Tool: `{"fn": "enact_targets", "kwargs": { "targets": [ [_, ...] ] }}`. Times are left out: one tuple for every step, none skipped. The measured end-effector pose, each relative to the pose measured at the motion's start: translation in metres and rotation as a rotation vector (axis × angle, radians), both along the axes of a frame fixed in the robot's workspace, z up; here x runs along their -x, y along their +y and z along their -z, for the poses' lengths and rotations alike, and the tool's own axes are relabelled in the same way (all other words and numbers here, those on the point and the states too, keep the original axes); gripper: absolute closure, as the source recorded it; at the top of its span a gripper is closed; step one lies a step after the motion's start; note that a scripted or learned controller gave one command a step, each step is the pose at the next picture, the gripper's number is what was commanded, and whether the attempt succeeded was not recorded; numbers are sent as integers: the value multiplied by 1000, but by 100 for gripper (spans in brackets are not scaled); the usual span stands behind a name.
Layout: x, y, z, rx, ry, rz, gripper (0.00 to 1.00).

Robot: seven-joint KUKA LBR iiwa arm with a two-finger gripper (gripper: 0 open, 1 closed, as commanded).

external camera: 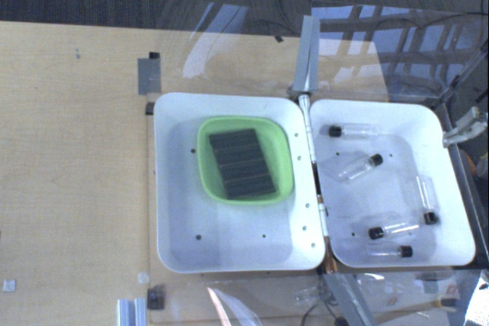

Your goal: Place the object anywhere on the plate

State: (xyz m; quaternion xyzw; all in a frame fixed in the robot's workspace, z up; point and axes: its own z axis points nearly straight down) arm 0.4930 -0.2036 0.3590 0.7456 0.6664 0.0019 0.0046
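On the bench, two shallow white bins sat side by side, their inner rims nearly touching. In the left bin, a lime-green plate with rounded corners lay in the upper half, and the dark grey ridged object rested flat on it, well inside the rim and turned slightly askew. The object's top showed four raised bands running across its width.

The right bin held five clear tubes with black caps, scattered and apart from one another: one near the upper left corner, one tilted near the middle, one lying along the right side, and two near the lower edge.

Whether the jaws were released or clenched could not be told.

A small grey bracket stood on the bench above the left bin's corner, and a grey metal bar ran up from the gap between the bins. A black cable looped over the dark floor beyond the bench.
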Motion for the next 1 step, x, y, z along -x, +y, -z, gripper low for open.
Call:
{"fn": "enact_targets", "kwargs": {
  "targets": [
    [-4, 3, -14, 1, 0, -99, 0]
  ]
}}
